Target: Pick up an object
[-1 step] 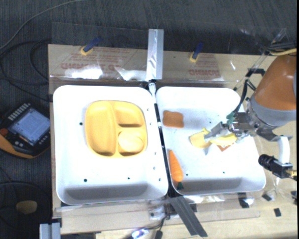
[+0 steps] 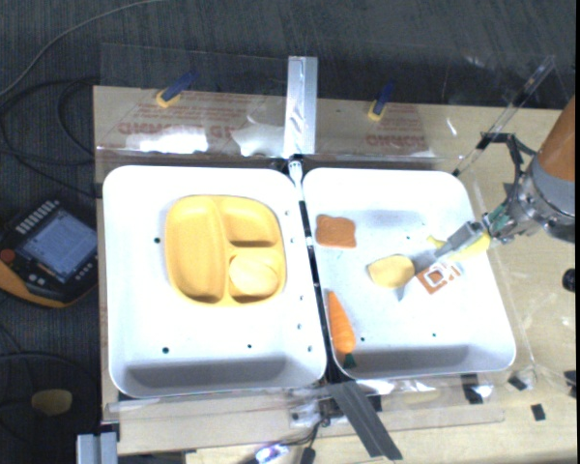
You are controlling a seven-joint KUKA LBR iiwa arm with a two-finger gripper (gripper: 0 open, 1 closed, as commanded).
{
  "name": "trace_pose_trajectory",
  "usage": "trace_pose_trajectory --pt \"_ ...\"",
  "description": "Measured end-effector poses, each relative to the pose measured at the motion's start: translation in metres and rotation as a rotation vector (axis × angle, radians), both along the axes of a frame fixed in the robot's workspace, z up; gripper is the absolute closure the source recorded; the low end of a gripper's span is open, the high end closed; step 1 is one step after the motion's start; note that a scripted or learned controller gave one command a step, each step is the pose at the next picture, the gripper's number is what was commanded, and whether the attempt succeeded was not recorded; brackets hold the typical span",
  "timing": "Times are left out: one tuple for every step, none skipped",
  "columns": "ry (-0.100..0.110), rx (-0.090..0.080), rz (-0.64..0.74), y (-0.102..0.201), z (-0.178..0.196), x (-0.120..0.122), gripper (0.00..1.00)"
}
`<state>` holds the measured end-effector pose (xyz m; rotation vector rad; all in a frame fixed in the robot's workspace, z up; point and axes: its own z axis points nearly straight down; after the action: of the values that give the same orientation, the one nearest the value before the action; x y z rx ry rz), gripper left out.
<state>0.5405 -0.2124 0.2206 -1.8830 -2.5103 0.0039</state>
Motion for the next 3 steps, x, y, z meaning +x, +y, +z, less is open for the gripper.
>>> trace_pose_trajectory --pt "-0.006 0.009 -0.17 -0.001 -0.123 0.036 0.0" --pt "-0.013 0.01 -0.162 0.001 -0.13 0.113 0.0" --pt "0.0 0.0 -0.08 0.002 -0.107 0.023 0.0"
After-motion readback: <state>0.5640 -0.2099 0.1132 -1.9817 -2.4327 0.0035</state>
